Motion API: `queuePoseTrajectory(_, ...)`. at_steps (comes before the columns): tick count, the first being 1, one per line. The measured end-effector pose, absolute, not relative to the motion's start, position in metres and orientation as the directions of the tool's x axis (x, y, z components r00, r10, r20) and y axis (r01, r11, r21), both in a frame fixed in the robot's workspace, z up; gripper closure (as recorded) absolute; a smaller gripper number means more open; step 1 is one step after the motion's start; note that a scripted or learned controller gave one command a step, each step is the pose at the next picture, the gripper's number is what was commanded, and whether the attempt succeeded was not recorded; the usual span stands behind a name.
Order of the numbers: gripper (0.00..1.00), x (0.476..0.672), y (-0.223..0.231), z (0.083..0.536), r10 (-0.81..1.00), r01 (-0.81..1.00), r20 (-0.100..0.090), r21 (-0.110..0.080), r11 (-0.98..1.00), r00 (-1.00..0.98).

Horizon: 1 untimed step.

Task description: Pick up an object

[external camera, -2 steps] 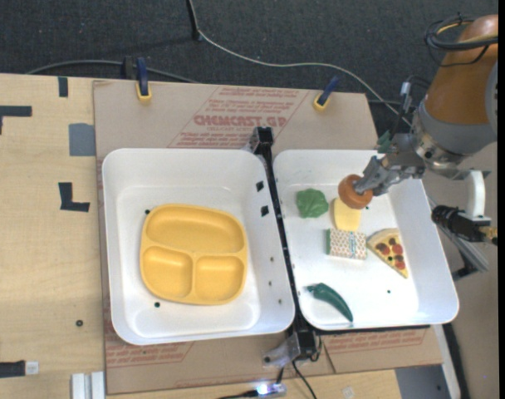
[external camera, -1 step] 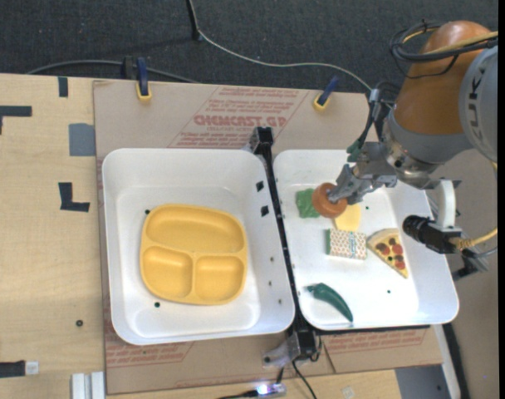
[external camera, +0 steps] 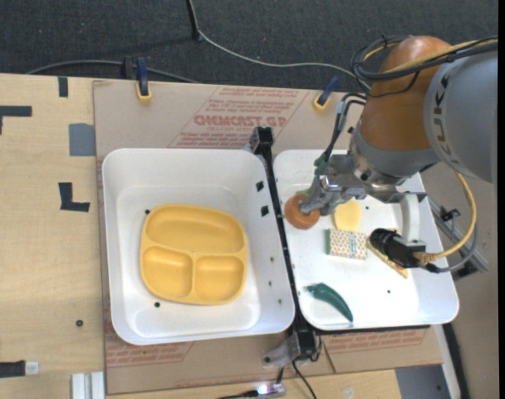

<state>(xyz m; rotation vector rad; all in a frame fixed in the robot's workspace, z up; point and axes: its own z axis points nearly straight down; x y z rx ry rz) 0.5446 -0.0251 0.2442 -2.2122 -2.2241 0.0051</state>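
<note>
Table [external camera: 36, 248]: pale wood, black tape marks, cardboard sheet [external camera: 219, 119] on top; dark carpet beyond.
Left bin [external camera: 111, 223]: one yellow tray [external camera: 194, 252], three compartments, lying flat in the middle.
Right bin [external camera: 402, 302]: four items.
- Orange disc [external camera: 299, 214], near the left wall.
- Yellow piece [external camera: 347, 217], just right of the disc.
- Patterned block [external camera: 346, 244], just below the yellow piece.
- Green item [external camera: 331, 299], well apart, near the front wall.

Arm [external camera: 402, 98]: over the right bin.
Hand [external camera: 323, 194]: low, at the disc's upper right edge; whether released or clenched, cannot tell. No item seen in its grasp.
</note>
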Motion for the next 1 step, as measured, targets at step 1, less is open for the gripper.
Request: queuePoseTrajectory(1,1.00,0.5310,0.0363,0.2420,1.000,1.000,0.001,-0.005,0.008,-0.008)
